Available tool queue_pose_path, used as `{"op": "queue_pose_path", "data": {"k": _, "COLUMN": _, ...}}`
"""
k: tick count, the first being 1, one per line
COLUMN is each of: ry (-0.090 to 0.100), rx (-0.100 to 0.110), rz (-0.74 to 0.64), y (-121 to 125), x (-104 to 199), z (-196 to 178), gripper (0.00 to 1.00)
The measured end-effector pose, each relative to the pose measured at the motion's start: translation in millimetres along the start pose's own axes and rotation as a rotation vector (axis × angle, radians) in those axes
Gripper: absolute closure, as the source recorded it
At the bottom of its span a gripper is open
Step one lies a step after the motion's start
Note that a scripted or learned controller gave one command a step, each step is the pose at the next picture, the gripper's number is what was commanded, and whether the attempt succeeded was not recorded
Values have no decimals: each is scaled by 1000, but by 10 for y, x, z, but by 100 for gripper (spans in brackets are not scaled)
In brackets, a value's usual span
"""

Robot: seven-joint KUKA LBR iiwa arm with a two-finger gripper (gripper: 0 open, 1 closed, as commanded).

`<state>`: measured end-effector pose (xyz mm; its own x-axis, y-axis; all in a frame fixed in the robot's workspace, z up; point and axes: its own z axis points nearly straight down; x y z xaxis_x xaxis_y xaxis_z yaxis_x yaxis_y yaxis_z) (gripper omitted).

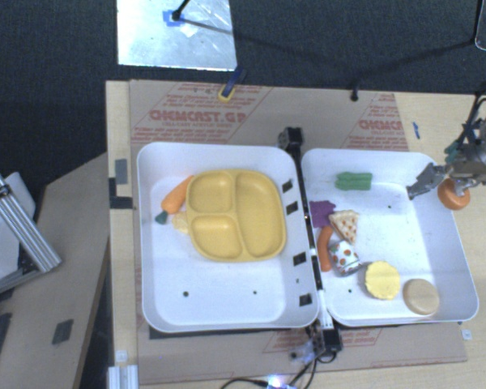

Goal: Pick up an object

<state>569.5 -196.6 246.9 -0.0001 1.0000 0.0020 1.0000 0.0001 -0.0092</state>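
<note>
green and blocky, the pickle-like piece [354,181] lies alone near the far wall of the right bin [462,298], well apart from the clutter of toy foods by the divider (a sandwich wedge [345,224], a yellow disc [382,280], a tan round [421,296]). it looks light, stiff and a bit slick, so i'd pinch it across its short sides; the gripper [421,184] hangs over the bin's right rim, and whether it is spread or pressed together i cannot tell
</note>
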Motion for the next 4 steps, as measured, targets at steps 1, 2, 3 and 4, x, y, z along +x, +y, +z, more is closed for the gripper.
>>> {"op": "queue_pose_path", "data": {"k": 1, "ry": -3, "rx": -11, "rz": -3, "y": 23, "x": 5, "z": -62, "gripper": 0}}
{"op": "queue_pose_path", "data": {"k": 2, "ry": -2, "rx": -8, "rz": -1, "y": 33, "x": -46, "z": 370, "gripper": 0}}
{"op": "queue_pose_path", "data": {"k": 3, "ry": -1, "rx": -6, "rz": -1, "y": -56, "x": -87, "z": 923, "gripper": 0}}
{"op": "queue_pose_path", "data": {"k": 4, "ry": 5, "rx": -6, "rz": -4, "y": -145, "x": -44, "z": 1444, "gripper": 0}}
